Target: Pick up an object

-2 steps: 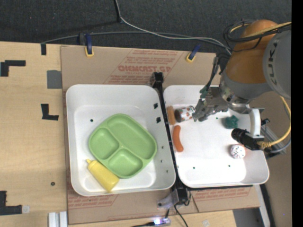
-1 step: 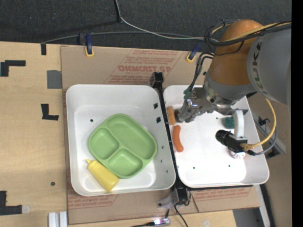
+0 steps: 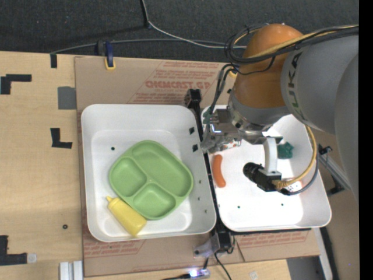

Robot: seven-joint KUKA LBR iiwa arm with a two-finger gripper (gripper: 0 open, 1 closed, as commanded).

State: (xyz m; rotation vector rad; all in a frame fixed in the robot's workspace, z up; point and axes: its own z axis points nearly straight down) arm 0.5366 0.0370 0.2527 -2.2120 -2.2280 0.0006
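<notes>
So the arm (image 3: 303,80) is hanging over the right bin (image 3: 315,214), with the gripper (image 3: 224,134) down near that bin's far left corner. Honestly can't tell what the fingers are doing, the wrist blocks them. Nothing looks grabbed. Closest pick is the orange hot dog (image 3: 219,171), lying flat on the bin floor just nearer than the gripper, apart from it. There's also a teal bit (image 3: 285,150) further right. Left bin (image 3: 93,214) has a green plate (image 3: 151,179) and a yellow bottle (image 3: 125,216) touching its near left edge. I'd call this the approach step. Next it needs to shift nearer, line up across the hot dog, then drop.
</notes>
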